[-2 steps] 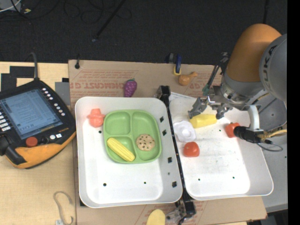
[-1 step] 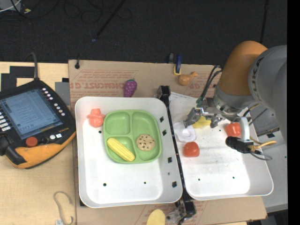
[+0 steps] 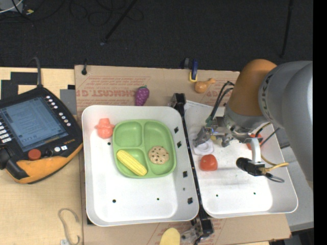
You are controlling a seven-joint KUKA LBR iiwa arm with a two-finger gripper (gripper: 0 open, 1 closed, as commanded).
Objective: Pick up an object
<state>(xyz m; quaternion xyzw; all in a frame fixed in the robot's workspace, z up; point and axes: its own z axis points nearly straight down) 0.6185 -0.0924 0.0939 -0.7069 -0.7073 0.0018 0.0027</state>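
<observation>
Camera view: the landmark was the green divided plate, sitting in the view-L white bin. On the plate, a yellow corn cob lay in the near-L compartment and a choc-chip cookie in the near-R one. A pink toy lay just off the plate's far-L corner, in the same bin; touching or a sliver apart, couldn't tell.

R of the plate sat the second white bin. A red tomato-like toy lay in it close to the wall nearest the plate, approx. level w/ the cookie. A small white piece sat just beyond the tomato toy; its exact shape was unclear.

The claw hung right over that white piece, R of the plate's far half. Whether it was wide or narrow couldn't be told, as the wrist hardware hid it. The grey arm w/ its orange band reached in from further R of the plate.

Beyond the plate, outside both bins on brown cardboard, lay a purple grape toy and, further R, a tan-orange toy. Nearer than the plate, at the bottom edge, was a yellow obj., partly cut off. Well L of the plate, a teach pendant w/ a lit screen rested on the worktop.
</observation>
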